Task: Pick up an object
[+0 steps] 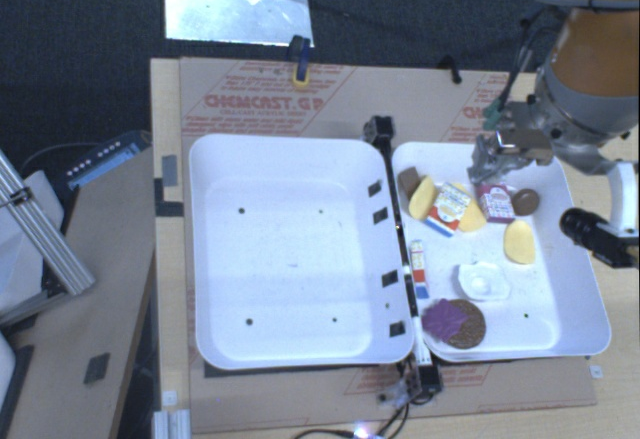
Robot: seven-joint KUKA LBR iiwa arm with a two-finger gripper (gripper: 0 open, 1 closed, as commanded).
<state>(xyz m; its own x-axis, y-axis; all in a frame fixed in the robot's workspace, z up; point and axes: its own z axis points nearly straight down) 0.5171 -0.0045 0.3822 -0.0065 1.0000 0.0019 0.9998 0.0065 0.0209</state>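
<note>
bins (290,152): 2 | right-bin items (450,207): about 8 – clustered | end effector (490,167): above them – grip state unclear

The left bin (290,247) lay open to any reach; the right bin (560,327) was crowded, its near right corner free.

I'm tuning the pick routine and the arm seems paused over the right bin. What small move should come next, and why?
Probably a short straight descent: the gripper hovers at the right bin's far end, just above the red-and-white packet, with nothing visibly held. Dropping onto that packet looks like the nearest pick.
</note>
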